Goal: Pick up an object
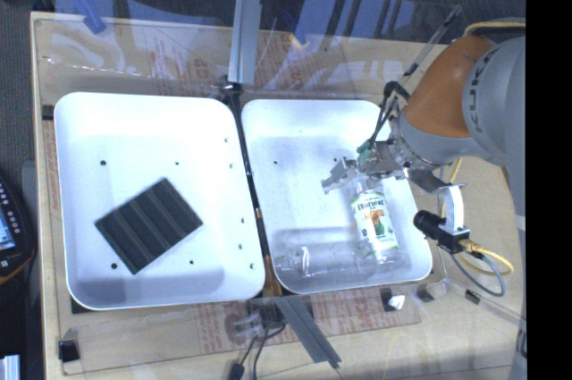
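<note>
In the right bin (295, 123) a clear bottle (375, 224) with a white, green and orange label lies lengthwise near the right wall, its cap end pointing to the far side. My gripper (350, 174) hangs low right at that cap end, touching or just above it. A second clear, transparent bottle (323, 259) lies along the bin's near wall. A dark ribbed rectangular pad (148, 224) lies flat in the left bin (134, 110), far from my gripper.
The grey arm with its orange band (447, 97) comes in over the right bin's right rim. A black cable and connector (442, 231) sit just outside that rim. A metal divider (246, 34) stands behind the two bins.
</note>
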